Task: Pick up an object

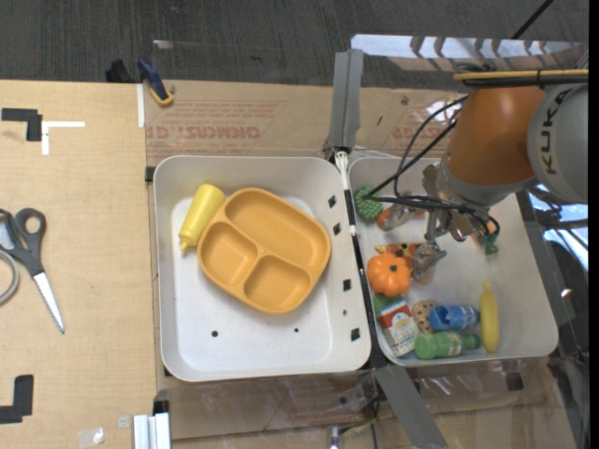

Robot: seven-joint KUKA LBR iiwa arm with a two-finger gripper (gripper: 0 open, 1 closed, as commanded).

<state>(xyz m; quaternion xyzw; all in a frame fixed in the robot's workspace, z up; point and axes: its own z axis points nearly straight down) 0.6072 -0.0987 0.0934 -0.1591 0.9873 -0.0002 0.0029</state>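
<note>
Orange-banded and grey, the KUKA arm point(496, 138) reaches over the right bin point(529, 344) with its gripper point(432, 255) lowered among the clutter, just beside the small orange pumpkin point(388, 274). Whether the claw is released or clenched cannot be told from this angle; its tip is tangled with cables and toys, and nothing can be seen between it. By that reading, the pick is not yet done: every object lies in a bin, none lifted, and closing on a piece and raising it are left.

Taking the pumpkin as the landmark, the right bin holds the likely targets. A green leafy toy point(368, 206) lies above and a little to its left, near the bin's upper corner. Below the pumpkin sits a small printed packet point(398, 325), with a blue bottle point(452, 317) and a green bottle point(446, 346) below and to its right. A yellow banana point(488, 318) lies farther right, beyond the bottles. A small orange and green piece point(489, 243) rests to the right of the gripper.

To the left of the pumpkin, across the divider, the left bin point(187, 344) holds a three-compartment orange tray point(265, 249), its sections bare, and a yellow bottle point(200, 215) touching the tray's far edge.
</note>
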